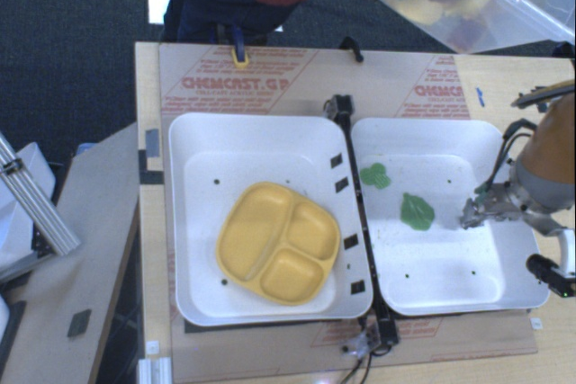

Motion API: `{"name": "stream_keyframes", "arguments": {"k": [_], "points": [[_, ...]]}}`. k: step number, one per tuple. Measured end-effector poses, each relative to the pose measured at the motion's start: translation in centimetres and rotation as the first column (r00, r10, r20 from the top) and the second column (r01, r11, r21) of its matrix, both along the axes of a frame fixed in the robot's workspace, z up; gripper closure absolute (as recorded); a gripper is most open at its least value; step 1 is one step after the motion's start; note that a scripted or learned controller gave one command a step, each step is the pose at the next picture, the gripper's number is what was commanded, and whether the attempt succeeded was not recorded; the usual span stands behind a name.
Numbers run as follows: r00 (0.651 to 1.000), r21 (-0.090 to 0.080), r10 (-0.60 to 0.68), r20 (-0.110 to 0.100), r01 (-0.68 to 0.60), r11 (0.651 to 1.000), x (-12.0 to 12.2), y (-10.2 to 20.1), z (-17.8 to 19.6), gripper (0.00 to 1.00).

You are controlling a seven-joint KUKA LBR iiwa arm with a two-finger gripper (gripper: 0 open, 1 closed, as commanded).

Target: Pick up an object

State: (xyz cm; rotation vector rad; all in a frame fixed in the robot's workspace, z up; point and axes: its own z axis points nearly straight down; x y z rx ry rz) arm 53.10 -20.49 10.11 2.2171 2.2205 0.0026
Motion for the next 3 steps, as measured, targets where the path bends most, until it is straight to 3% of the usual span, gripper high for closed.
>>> {"name": "stream_keyframes", "arguments": {"k": [3], "points": [[1.0, -0.001, 0.003, 0.004, -0.003, 1.0, 1.0, 0.5, 15.8, 1.0]]}}
